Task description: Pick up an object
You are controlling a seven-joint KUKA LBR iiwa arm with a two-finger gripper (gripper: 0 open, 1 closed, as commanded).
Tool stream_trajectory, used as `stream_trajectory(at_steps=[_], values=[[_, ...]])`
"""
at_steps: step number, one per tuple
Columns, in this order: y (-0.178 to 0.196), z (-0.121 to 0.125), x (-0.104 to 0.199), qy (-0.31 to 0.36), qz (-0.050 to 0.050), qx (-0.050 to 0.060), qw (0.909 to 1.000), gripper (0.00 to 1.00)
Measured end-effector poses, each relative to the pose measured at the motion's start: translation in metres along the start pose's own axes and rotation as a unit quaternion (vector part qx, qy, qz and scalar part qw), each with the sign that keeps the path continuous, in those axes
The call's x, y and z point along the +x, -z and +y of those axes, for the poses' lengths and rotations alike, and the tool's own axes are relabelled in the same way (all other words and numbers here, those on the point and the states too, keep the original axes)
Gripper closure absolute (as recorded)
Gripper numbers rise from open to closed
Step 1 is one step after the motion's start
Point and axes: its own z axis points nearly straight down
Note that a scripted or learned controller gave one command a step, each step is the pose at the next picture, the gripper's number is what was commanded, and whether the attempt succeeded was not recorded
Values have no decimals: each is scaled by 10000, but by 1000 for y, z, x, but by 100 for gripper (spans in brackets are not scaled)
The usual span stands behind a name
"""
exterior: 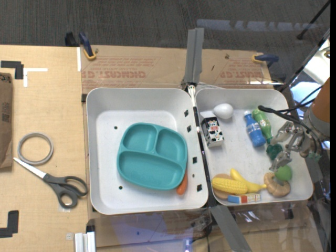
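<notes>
My gripper hangs low over the right side of the right bin, reaching in from the right edge. Its metal fingers stand open, spread front to back. A small dark green object lies at the fingertips, roughly between them; I cannot tell whether they touch it. Just in front lies a green ball on a tan round piece. A blue bottle and a green bottle lie just left of the gripper.
The right bin also has a white egg, a cow-patterned box, yellow corn, a banana and a small red-blue box. The left bin holds a teal divided plate and a carrot. Scissors and a tape roll lie on the bench.
</notes>
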Motion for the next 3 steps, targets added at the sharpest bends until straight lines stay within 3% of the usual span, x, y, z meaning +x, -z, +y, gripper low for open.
stream_trajectory(at_steps=[1, 2, 3], values=[[-42, 84, -21, 335, 7, -9, 9994, 0], [-46, 116, -83, -298, 166, 65, 9994, 0], [-41, 40, -71, 510, -5, 0, 9987, 0]])
